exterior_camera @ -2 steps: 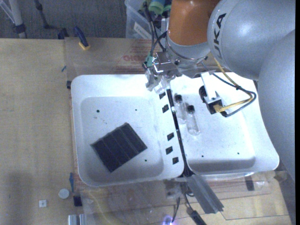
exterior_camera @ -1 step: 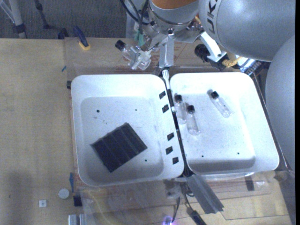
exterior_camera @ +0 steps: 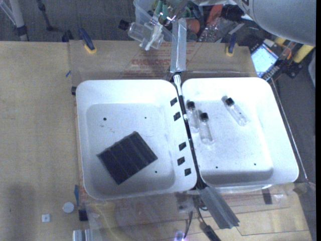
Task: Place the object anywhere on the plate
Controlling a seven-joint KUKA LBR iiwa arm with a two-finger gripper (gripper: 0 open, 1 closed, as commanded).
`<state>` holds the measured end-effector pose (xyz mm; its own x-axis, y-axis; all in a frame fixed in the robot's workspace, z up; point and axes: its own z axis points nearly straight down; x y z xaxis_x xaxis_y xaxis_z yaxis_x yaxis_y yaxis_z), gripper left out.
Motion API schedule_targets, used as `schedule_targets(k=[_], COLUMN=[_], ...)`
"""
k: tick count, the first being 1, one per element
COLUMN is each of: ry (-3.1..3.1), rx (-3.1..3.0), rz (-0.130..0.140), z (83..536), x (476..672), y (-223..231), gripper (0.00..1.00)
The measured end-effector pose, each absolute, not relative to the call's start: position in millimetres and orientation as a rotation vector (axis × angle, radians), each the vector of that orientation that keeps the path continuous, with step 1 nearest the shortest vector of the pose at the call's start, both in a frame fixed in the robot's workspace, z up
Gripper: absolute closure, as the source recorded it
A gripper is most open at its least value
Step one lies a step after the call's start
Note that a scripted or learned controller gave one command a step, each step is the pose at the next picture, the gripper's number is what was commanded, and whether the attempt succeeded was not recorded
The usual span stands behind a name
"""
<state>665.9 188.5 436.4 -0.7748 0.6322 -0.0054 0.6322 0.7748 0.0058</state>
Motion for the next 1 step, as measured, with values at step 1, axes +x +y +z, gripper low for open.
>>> schedule_targets(k=[1], ry=[3.103], rx=[0.482], rz=[0.000], z=[436.6], x=[655.2], y=[88.6], gripper=[1.00])
